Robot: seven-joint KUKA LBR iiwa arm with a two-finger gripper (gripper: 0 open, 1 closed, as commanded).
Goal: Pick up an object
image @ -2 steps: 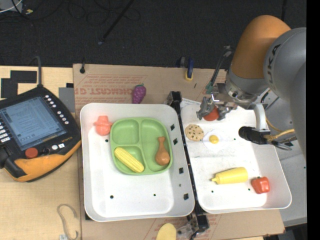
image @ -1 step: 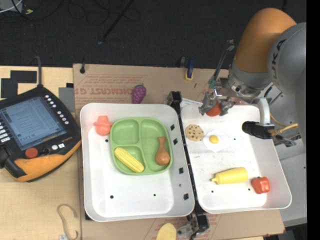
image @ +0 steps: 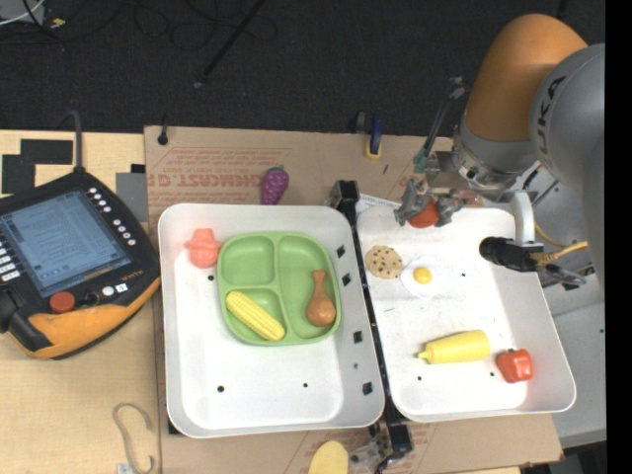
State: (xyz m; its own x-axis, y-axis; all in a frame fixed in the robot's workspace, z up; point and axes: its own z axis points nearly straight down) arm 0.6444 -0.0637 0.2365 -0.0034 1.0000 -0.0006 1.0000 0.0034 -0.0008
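Red and round, a small tomato-like toy (image: 424, 216) sits at the upper edge of the right white bin (image: 553, 363), directly under the gripper (image: 427, 208); whether the jaws grip it I cannot tell. Below it lie a brown cookie (image: 383, 260), a fried egg toy (image: 421, 276), a yellow mustard bottle (image: 456, 347) and a red pepper (image: 514, 364). Centre-left, a green divided plate (image: 279, 265) in the left white bin (image: 257, 393) holds yellow corn (image: 255, 315) and a brown drumstick (image: 320, 300).
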